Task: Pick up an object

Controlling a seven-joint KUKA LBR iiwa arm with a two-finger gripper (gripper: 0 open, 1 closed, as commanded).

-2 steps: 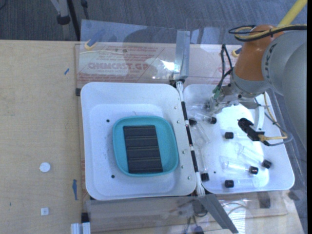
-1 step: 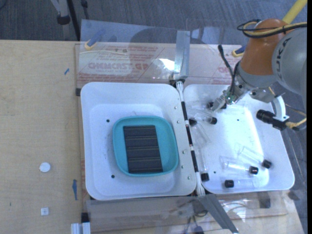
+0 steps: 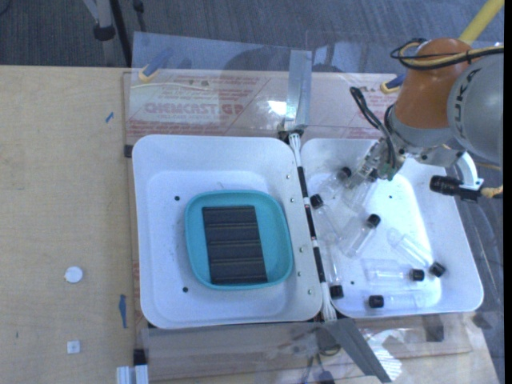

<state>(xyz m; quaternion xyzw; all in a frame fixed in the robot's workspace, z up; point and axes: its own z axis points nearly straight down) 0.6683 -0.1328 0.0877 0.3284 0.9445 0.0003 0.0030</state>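
Several clear plastic vials with black caps lie scattered in the right white bin (image 3: 460, 238). One vial (image 3: 360, 234) lies near the bin's middle, another vial (image 3: 408, 248) is to its right, and a third vial (image 3: 396, 301) rests along the front wall. My gripper (image 3: 374, 170) hangs low over the bin's far part, under the orange band of the arm. A capped vial (image 3: 349, 174) lies just left of the gripper tip. The picture is too coarse to tell whether anything sits between the fingers.
The left white bin (image 3: 160, 174) holds a teal square tray (image 3: 196, 214) with a dark ribbed insert (image 3: 234, 245). A metal divider (image 3: 299, 86) stands behind the bins. A wooden bench top (image 3: 56, 174) stretches to the left.
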